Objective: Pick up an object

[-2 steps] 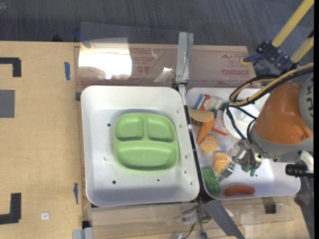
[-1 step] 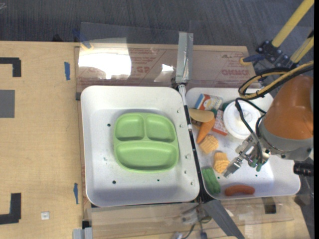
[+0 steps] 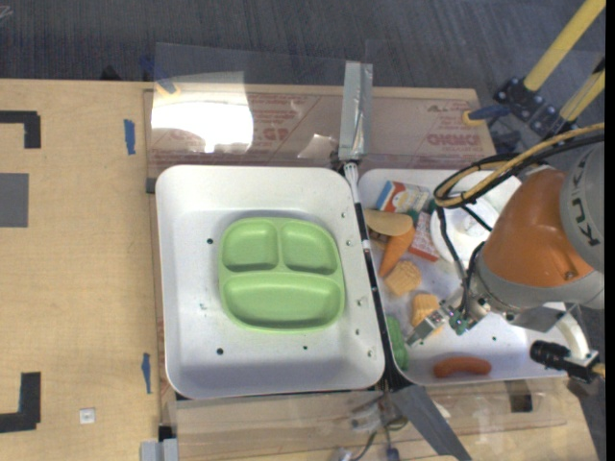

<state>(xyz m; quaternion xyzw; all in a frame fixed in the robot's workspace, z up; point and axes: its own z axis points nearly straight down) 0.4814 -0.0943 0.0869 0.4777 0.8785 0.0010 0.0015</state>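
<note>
wooden bench (image 3: 77, 257) with two white bins, green divided plastic plate (image 3: 282, 274) in left bin (image 3: 183, 209), gripper (image 3: 434, 322) low in right bin (image 3: 514, 353), touching small tan food piece (image 3: 424, 307), grip state unclear, red sausage (image 3: 461, 365) by front edge

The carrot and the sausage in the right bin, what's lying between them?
In the camera view, two tan chunks lie between the carrot and the sausage: one just below the carrot, another lower, beside the gripper.

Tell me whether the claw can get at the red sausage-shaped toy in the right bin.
Probably yes. The red sausage-shaped toy lies alone on bare floor near the right bin's front edge, nothing on top of it, and the claw hangs just above and left of it.
</note>
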